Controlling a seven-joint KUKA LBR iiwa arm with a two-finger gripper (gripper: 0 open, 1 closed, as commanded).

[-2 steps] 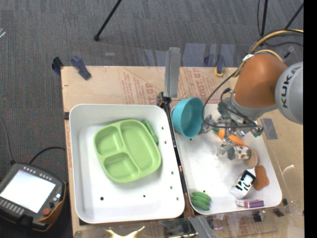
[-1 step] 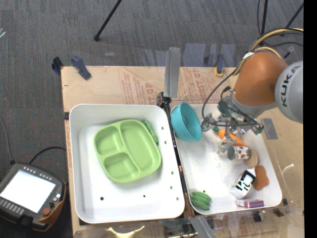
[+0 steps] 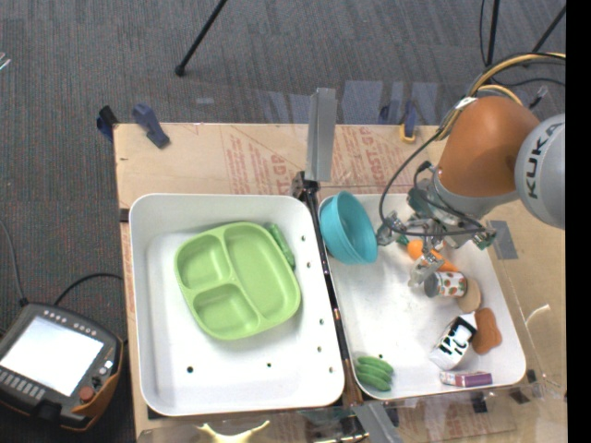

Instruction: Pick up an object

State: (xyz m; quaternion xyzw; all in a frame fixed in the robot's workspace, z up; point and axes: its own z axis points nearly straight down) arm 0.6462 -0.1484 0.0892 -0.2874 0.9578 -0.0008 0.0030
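Hand (image 3: 432, 264) positioned low in right shallow white bin (image 3: 388, 317), directly above small printed can (image 3: 447, 284). Finger state: cannot tell. Teal plastic bowl (image 3: 349, 228) tilted against bin's left wall.

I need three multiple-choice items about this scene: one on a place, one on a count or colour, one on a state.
1. Where does the green tray lie?
A. left bin
B. right bin
C. floor

2. How many compartments does the tray have?
A. two
B. three
C. five

3. How does the blue bowl sit?
A. flat, opening up
B. upside down
C. tipped on its side at the bin's wall

Answers:
1. A: it rests on the floor of the left bin.
2. B: three hollows show in it.
3. C: it leans in the right bin's left corner, with its opening turned sideways.
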